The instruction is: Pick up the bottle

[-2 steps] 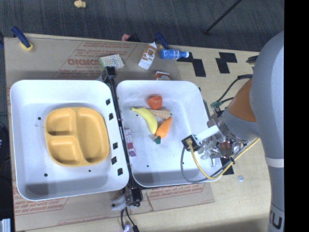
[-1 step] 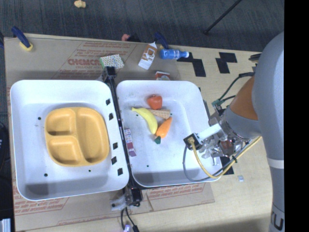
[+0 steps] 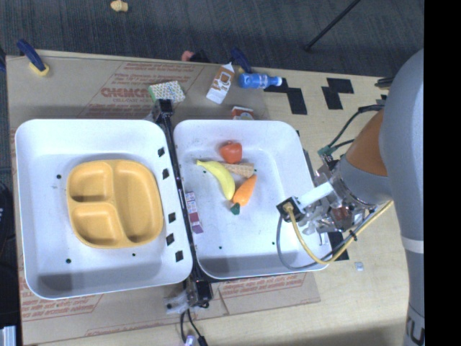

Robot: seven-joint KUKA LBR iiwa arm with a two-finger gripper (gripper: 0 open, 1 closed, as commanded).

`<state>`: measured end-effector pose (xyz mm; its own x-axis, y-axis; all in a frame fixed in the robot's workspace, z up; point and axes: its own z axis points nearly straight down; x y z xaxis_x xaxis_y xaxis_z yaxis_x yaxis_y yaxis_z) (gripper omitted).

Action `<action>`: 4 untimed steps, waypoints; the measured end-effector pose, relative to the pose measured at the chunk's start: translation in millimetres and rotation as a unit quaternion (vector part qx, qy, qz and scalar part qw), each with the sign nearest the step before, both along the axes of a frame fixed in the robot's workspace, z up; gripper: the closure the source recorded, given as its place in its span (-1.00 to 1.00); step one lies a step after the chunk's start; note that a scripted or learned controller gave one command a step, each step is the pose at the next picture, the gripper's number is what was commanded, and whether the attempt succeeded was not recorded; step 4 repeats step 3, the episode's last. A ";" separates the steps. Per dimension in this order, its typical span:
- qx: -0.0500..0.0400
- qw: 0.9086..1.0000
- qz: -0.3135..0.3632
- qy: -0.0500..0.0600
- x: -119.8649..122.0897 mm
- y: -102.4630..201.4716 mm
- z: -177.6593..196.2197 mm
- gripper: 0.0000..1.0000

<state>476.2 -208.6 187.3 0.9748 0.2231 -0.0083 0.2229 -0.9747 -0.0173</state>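
We find the bottle (image 3: 258,81) lying on its side on the table (image 3: 346,294), outside both bins, just beyond the far rim of the right bin (image 3: 216,262). It is blue with a lighter cap end, and its long axis runs roughly left to right across the view, cap toward the right. A small carton (image 3: 220,83) lies just beside it on the left.

Our hand (image 3: 311,218) hangs over the near right corner of the right bin, close to its rim, well apart from the bottle. Cables and wrist parts crowd it, so we cannot tell whether it is open or closed; nothing shows between its tips.

The relation that matters: the bottle lies up the view and a little to the left of the hand, across the whole depth of the bin. We judge that the hand must travel that way and close across the bottle's short width.

Inside the right bin sit a tomato (image 3: 230,151), a banana (image 3: 220,176) and a carrot (image 3: 244,192); the left bin (image 3: 43,265) holds a yellow divided tray (image 3: 114,202).
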 end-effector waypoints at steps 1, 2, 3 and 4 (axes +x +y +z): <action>-0.005 1.000 -0.007 -0.003 1.7 -1.5 -15.2 1.00; -0.005 1.000 -0.007 -0.003 -0.4 4.6 -13.0 1.00; -0.006 1.000 -0.009 -0.004 -0.3 -1.7 -12.5 1.00; -0.006 1.000 -0.009 -0.004 -0.3 -1.7 -12.5 1.00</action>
